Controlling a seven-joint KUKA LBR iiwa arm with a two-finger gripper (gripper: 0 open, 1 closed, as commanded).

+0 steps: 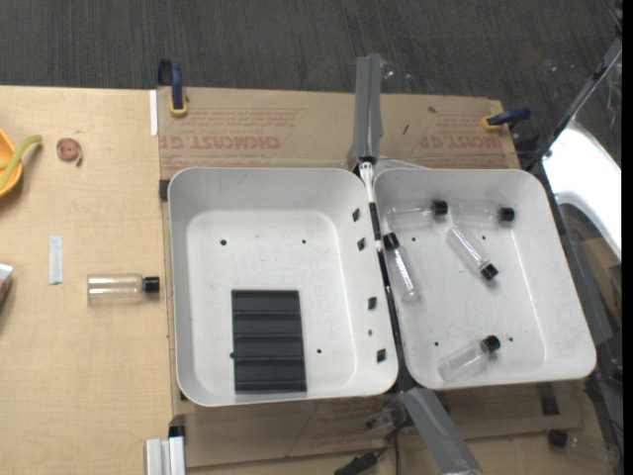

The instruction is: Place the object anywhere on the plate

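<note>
Smooth white plastic bins [188,265], clear plastic vials [470,250] with black caps, a matt black ribbed plate [267,341], brown cardboard [267,137].

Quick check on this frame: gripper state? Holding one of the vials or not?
Gripper: not in the frame, so its state cannot be read. Five clear vials lie loose in the right bin; the dark ribbed plate has nothing on it.

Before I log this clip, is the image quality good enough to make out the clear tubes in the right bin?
Camera view: lighting is even and soft, with faint shadows. The clear tubes nearly vanish against the right bin; their black caps stand out. The dark ribbed plate in the left bin is sharp, and edges look slightly soft overall.
</note>
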